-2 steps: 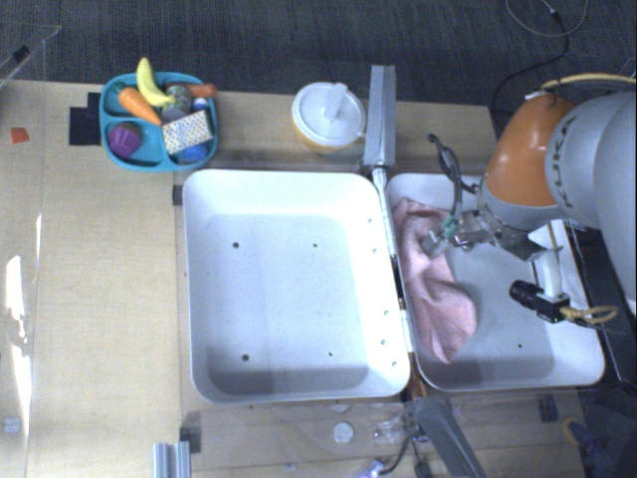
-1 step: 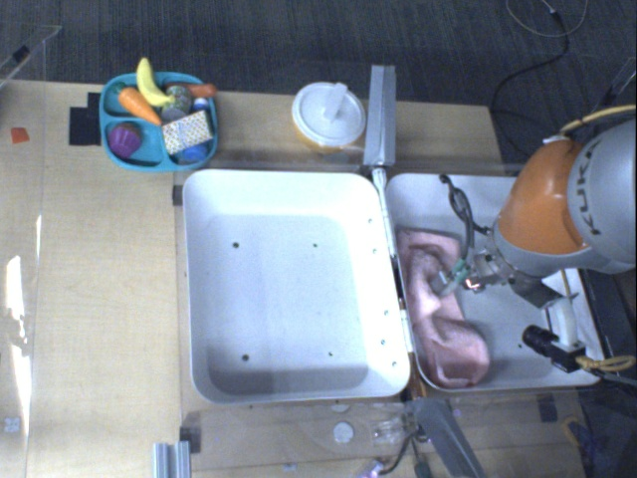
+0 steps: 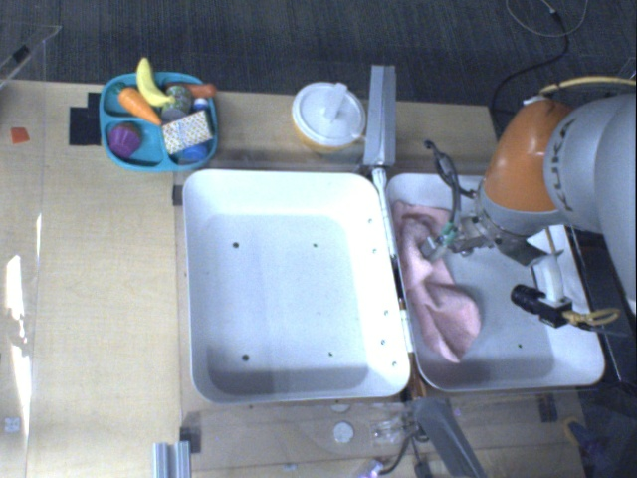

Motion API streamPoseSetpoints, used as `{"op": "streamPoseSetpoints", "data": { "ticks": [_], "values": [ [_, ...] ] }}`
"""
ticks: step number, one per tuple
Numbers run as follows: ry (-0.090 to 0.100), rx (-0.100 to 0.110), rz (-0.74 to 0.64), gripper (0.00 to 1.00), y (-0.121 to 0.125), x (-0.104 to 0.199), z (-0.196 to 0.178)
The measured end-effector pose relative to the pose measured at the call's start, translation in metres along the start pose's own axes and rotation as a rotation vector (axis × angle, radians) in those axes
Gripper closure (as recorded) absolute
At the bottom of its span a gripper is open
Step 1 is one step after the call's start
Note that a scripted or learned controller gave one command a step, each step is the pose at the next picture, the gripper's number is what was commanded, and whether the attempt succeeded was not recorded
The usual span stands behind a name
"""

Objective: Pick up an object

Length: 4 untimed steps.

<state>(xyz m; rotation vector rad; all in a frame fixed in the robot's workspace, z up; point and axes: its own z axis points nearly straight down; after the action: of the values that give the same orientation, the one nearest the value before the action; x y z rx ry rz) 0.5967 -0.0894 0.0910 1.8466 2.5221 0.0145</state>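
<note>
**Pink cloth in the right bin**

Wooden bench (image 3: 90, 297) carries a blue toy tray (image 3: 157, 122) at upper left, then two white bins. Left bin (image 3: 289, 287) sits beside right bin (image 3: 557, 357), where a pink cloth (image 3: 433, 292) lies. At right, the gripper (image 3: 438, 244) touches the cloth; its grasp cannot be told.

Pale wood bench (image 3: 90, 297) w/ two white bins (image 3: 289, 287) side by side, dark grey carpet floor (image 3: 249, 13) behind, blue toy-food tray (image 3: 154, 119) & lidded white cup (image 3: 328, 115) at back edge, black cable (image 3: 547, 13) looped on carpet.
</note>
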Motion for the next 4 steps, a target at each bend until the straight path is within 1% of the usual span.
{"op": "streamPoseSetpoints", "data": {
  "ticks": [1, 2, 3, 4],
  "values": [
    [-0.001, -0.002, -0.125, 0.0, -0.038, 0.011, -0.001],
    [0.001, 0.004, 0.03, 0.0, 0.023, -0.017, 0.001],
    [0.001, 0.006, 0.082, 0.0, 0.018, -0.06, -0.07],
    [0.0, 0.0, -0.1, 0.0, -0.028, -0.004, -0.001]
  ]
}}
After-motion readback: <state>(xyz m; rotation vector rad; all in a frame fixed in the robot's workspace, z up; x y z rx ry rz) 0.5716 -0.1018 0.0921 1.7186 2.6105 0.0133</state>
